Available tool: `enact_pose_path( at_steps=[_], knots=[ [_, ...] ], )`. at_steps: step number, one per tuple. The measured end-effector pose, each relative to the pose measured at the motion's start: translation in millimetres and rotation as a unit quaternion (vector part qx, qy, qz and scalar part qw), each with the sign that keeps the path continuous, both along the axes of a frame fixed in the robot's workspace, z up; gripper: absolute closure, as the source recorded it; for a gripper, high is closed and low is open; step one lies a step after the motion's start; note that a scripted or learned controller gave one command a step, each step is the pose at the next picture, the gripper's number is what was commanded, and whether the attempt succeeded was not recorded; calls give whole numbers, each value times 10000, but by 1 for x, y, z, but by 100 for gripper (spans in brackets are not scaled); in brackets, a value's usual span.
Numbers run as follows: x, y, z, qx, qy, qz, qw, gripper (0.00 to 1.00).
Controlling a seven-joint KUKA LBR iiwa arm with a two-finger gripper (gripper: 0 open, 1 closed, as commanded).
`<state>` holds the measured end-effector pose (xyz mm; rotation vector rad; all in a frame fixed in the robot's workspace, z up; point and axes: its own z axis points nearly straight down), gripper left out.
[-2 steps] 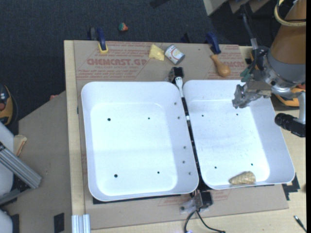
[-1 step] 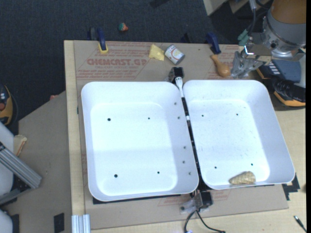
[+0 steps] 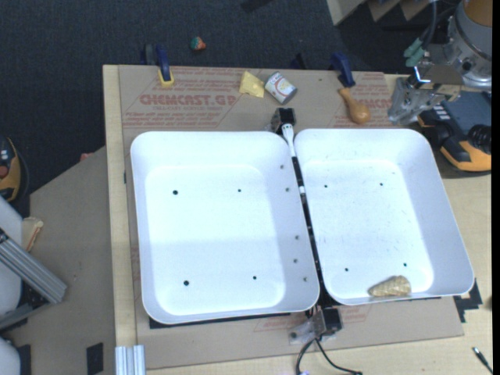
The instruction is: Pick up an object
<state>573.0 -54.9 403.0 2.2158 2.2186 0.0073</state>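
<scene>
Two shallow white plastic bins sit side by side on a brown cardboard-covered bench (image 3: 195, 96), seen from above at a slant. The left bin (image 3: 156, 209) fills the centre-left of the frame, the right bin (image 3: 437, 201) the centre-right, their inner rims touching along a dark seam.

One object lies inside a bin: a pale tan, lumpy, shell-like piece (image 3: 390, 287) near the lower edge of the right bin, towards its lower right corner.

The grey robot arm (image 3: 473, 22) enters at the upper right corner of the frame, its two-finger gripper (image 3: 412, 104) hanging over the cardboard just above the right bin's upper right corner, outside the bin and well apart from the tan piece. Whether the claw is apart or together cannot be told from this angle; nothing is seen between it.

Three loose items rest on the cardboard above the bins: a yellow wedge-shaped piece (image 3: 251, 85), a small white-and-grey box (image 3: 280, 87) just beside it, and an orange-brown pear-shaped object (image 3: 355, 108) near the gripper. Two blue clamps (image 3: 163, 61) grip the board's upper edge.
</scene>
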Motion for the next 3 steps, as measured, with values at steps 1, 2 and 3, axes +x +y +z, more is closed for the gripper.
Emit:
enact_pose_path(
  at_steps=[1,2,3],
  knots=[
    [20,94,-56,9,53,18,10000,100],
    [36,169,-118,11,71,30,10000,100],
    [41,245,-85,17,9,22,10000,100]
  ],
)
